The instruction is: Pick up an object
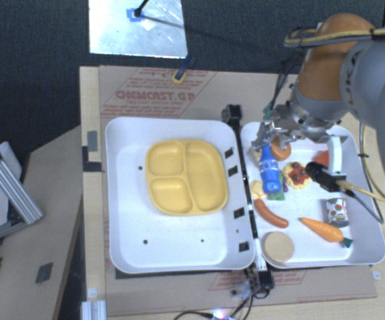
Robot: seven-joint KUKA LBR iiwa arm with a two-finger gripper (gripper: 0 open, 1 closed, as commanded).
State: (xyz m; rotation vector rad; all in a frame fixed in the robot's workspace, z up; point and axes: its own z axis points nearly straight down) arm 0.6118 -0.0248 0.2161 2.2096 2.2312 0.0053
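Left bin (122,179): yellow divided plate (184,177) centred, apart from the clutter. Right bin's (372,245) far-left corner: pincer (274,137) low over blue bottle (270,171), likely target; finger spread unreadable. Sausage (271,213), carrot (322,229) nearer front edge.

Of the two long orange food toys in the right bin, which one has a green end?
The carrot, lying near the bin's front right by the small can, has a green tip. The other one, the sausage beside the divider, is plain orange-red with rounded ends.

The arm (352,65) runs off the right edge (its wrist hides part of the right bin (372,245)).
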